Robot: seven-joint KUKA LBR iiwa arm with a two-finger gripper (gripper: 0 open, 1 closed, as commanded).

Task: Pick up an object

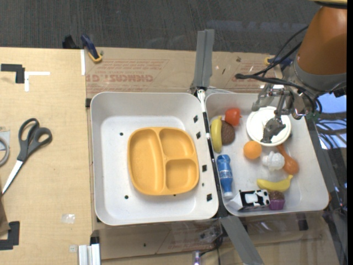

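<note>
The claw (274,127) hangs over a white bowl (260,127) in the right bin (314,192). An orange ball (252,149) lies just beside that bowl.

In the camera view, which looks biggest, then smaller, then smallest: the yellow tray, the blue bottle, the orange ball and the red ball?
1. Yellow tray, by far the biggest.
2. Blue bottle.
3. Orange ball and red ball: they look nearly alike, so I won't rank them.
</note>
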